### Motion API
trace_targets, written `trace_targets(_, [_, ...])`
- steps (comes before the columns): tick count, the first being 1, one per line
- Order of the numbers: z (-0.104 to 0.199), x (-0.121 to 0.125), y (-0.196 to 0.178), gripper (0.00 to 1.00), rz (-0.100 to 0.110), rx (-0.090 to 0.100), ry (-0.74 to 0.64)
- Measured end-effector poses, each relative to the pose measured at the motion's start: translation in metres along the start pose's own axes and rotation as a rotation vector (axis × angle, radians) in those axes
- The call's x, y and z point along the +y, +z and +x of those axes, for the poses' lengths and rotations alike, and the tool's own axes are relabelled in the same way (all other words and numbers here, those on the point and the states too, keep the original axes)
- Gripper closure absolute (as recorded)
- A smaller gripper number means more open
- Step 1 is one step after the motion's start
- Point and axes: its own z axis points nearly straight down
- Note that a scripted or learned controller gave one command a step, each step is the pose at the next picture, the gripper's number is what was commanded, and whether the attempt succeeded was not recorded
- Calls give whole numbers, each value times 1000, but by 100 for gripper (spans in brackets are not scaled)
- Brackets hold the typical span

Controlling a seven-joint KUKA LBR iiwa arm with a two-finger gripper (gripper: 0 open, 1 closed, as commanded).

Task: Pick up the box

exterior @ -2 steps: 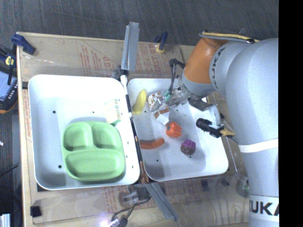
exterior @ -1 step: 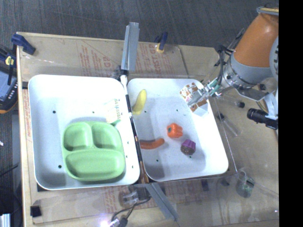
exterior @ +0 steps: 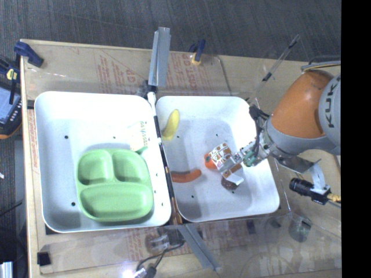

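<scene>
Small orange-and-white printed cardboard box (exterior: pixel 217 156) lying in right white bin (exterior: pixel 200 210), roughly centre, not lifted yet. Gripper (exterior: pixel 233 174) hovering at its 4 o'clock; jaws' state impossible to tell. Grasp and lift still to do.

"KU" in dark letters on the grey arm (exterior: pixel 324 112), box (exterior: pixel 218 155) print unreadable

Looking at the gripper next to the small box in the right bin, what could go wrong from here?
1. The gripper sits beside the box, at its edge, so the fingers may push it away instead of closing around it.
2. The sausage lies close to the box and might be nudged or caught.
3. The box looks tilted, so a grasp could slip.
</scene>
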Motion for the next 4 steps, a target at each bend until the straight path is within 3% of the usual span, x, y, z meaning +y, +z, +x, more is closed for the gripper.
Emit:
trace_targets(1, [81,11,-55,100,0,0,246])
trace_targets(2, [121,29,-10,100,4,4,749])
trace_targets(3, [147,42,-65,100,0,2,638])
trace_targets(4, [77,8,-23,100,3,3,600])
